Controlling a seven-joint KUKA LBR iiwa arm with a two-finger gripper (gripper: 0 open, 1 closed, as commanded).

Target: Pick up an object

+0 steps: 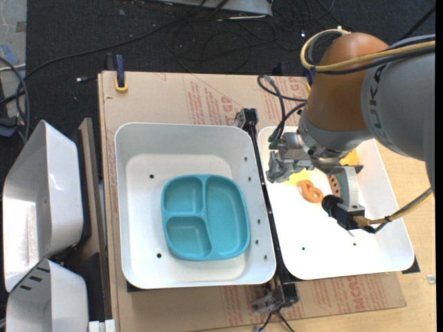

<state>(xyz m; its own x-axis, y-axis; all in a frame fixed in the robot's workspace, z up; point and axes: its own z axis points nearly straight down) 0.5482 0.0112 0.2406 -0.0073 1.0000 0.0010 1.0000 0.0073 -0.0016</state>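
Camera view: looks down at a slant on two shallow white bins set side by side on a cardboard-covered bench.
Left bin [131,185]: holds a teal divided plate [205,217] lying flat near its middle, well apart from the arm; it looks parked there as a drop-off spot or simply out of play.
Right bin [346,254]: holds the small items, clustered in its upper part under the arm, which is probably why the arm is working there.
Orange ring [312,193]: lies flat on the right bin's floor, just beside the gripper and free of it; it is the most plausible thing to pick.
Yellow piece [302,180]: sits touching or nearly touching the ring, partly hidden by the wrist, so its shape is unclear.
Other bits: a yellow corner [351,158] and a reddish strip [334,183] peek out from beneath the arm; too covered to name.
Arm [387,95]: reaches in from the right, its orange band [342,81] above the wrist, bent low over the right bin.
Gripper [280,168]: hangs close to the bin floor near the divider between the bins; I cannot tell whether its fingers are apart or together, and nothing is visibly held.
Stage: by my reading, the approach to a grasp, with no pick made yet.
Risk: crowded items could get nudged aside.
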